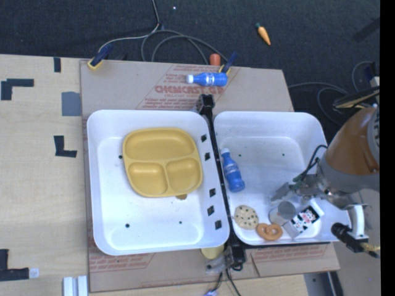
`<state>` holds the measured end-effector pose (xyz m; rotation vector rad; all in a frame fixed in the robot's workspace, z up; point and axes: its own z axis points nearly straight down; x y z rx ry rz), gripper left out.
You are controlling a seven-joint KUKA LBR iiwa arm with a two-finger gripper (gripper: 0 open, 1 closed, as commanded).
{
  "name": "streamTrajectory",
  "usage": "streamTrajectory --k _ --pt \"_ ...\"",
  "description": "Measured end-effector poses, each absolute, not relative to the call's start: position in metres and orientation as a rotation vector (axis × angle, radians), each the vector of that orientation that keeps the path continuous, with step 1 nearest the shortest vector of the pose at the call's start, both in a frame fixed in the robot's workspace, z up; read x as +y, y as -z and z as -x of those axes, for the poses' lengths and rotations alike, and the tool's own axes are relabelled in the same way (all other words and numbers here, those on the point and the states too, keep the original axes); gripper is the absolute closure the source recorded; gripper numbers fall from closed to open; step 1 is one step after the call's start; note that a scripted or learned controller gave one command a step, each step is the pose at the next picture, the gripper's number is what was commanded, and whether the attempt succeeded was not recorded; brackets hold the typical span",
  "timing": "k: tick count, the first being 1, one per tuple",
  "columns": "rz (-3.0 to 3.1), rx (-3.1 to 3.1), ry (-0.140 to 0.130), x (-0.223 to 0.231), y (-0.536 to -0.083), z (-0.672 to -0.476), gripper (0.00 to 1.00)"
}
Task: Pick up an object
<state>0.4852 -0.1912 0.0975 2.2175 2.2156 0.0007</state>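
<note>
Reaching in from the right: grey KUKA arm with orange band (358,142), wrist bent down into the near right part of the right shallow white bin (271,125). Hanging low over the bin floor: two-finger gripper (289,197), metal parts blurring together — cannot tell how wide the tool is standing, nor whether anything is caught in it.

Lying in the right bin:
- small blue plastic bottle with white cap (232,171), resting on its side close to the divider, well apart from the gripper
- round chocolate-chip cookie (246,216), sitting near the front wall
- brown ring-shaped pretzel or doughnut piece (270,231), lying just right of the cookie at the front edge
- grey round disc-like item (283,213), sitting just below the gripper, touching or nearly touching the pretzel piece — hard telling which
- small white-and-black box with red marks (305,218), lying tilted just right of the disc, under the wrist

Sitting in the left shallow white bin (102,184): yellow three-compartment plastic plate (163,161), lying flat toward the far half.

Lying outside the bins on brown cardboard (123,85): second blue-and-white bottle (207,78) on its side behind the divider, and an orange carrot-shaped toy (264,34) on the dark floor.
</note>
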Motion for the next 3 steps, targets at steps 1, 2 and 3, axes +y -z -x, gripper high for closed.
streamTrajectory --k 1,2,3 --pt "-2.210 2.220 -0.005 -0.204 -0.166 -0.558 0.00" --pt "-2.222 2.215 -0.003 -0.190 -0.084 -0.483 0.00" --pt "-2.216 2.215 -0.003 -0.192 -0.097 -0.486 1.00"
